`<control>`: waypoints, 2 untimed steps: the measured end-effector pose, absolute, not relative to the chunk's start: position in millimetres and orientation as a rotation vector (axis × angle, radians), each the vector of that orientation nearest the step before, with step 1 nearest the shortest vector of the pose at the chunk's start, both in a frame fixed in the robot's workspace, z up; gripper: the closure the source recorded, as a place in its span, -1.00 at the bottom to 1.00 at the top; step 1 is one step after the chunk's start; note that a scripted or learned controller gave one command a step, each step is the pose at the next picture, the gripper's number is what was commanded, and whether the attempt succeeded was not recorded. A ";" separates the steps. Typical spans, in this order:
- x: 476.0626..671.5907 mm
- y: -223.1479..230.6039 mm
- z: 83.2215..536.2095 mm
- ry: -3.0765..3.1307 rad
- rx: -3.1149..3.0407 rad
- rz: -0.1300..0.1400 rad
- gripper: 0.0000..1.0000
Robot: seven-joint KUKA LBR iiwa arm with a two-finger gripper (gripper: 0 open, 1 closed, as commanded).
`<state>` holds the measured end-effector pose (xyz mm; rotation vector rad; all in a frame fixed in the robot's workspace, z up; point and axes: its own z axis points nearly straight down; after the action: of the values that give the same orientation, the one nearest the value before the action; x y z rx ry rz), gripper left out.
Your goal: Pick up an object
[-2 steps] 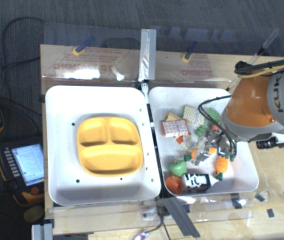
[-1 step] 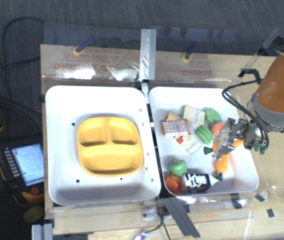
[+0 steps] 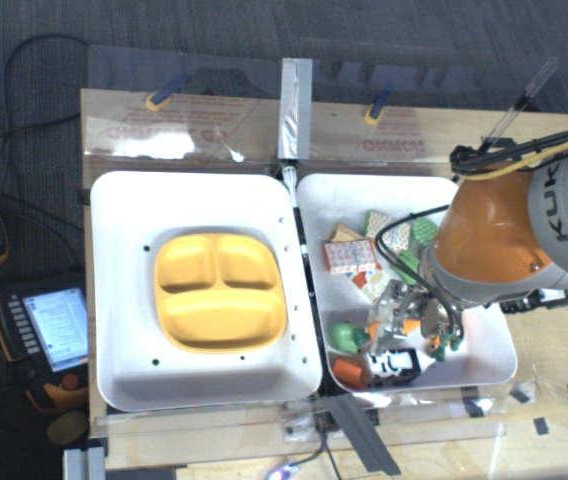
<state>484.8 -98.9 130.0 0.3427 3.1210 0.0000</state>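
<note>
Toys (image 3: 364, 268) are heaped in the right bin (image 3: 499, 353), lower right of frame. Gripper (image 3: 401, 336) is lowered among them w/ grip state unreadable; one separate piece should be targeted, approx. vertical descent kept.

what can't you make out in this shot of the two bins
- Gripper, camera view: fingers lost in clutter, open or shut unclear.
- Right bin: the arm's orange band covers its right part.
- Small toys: too small and blurred to name.
</note>
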 end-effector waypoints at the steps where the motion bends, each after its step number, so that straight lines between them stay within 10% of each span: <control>1: 490.9 -100.5 136.7 3.097 0.342 -0.004 -1.00; 2: 557.3 -99.2 94.6 3.072 0.549 0.002 -1.00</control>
<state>557.3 -99.2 94.6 0.5489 3.0721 0.0024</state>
